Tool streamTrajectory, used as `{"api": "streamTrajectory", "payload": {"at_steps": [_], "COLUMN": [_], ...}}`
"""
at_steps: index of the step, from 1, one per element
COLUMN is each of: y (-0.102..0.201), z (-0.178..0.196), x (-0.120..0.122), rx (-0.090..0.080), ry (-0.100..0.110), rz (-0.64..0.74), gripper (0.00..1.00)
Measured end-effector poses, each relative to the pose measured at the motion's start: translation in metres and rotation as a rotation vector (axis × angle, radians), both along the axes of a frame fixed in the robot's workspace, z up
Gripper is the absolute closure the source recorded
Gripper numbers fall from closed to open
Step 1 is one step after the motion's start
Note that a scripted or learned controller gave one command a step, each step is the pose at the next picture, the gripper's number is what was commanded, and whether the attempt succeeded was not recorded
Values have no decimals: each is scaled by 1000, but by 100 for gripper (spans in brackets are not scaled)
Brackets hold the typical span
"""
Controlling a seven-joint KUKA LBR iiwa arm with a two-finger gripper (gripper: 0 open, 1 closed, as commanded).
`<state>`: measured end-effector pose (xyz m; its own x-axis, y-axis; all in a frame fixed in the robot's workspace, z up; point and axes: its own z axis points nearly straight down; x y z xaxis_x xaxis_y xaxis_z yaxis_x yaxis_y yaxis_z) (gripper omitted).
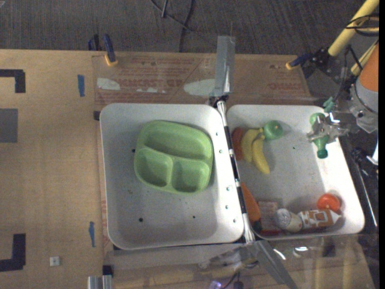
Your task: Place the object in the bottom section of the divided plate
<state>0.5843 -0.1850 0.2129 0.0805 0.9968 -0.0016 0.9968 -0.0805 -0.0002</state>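
You've got two white bins side by side on the desk (54,161). The left bin (120,215) holds the green divided plate (174,156), sitting a bit up and right of centre, tilted a little w/ its big section toward the upper left and the two smaller sections toward the lower right. All three sections look bare.

The right bin (337,188) carries the loose stuff. Near its upper left: a banana (260,154), an orange piece (239,142) touching it on the left, and a green rounded item (274,129) just at the banana's top end. Along the bottom edge: an orange slender thing (250,202) by the divider, a small bottle-like object (304,220) lying on its side, and an orange round piece (328,201) just above its right end.

The arm comes in from the right, orange band visible at the frame edge. The claw (322,134) is over the upper right of the right bin, well apart from the plate. A green item (321,138) sits right at the metal fingertips, dark green end pointing down, but you can't tell from this angle whether it's pinched or just under the claw, nor how wide the claw stands.

Blue tape bits and black marks are on the desk at left.
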Motion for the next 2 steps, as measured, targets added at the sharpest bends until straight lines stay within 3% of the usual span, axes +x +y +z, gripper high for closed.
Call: {"api": "streamTrajectory", "payload": {"at_steps": [1,2], "y": [-16,-13], "z": [112,73], "x": [8,-11], "rx": [-1,1], "ry": [-3,0], "rz": [211,136], "gripper": [100,100]}}
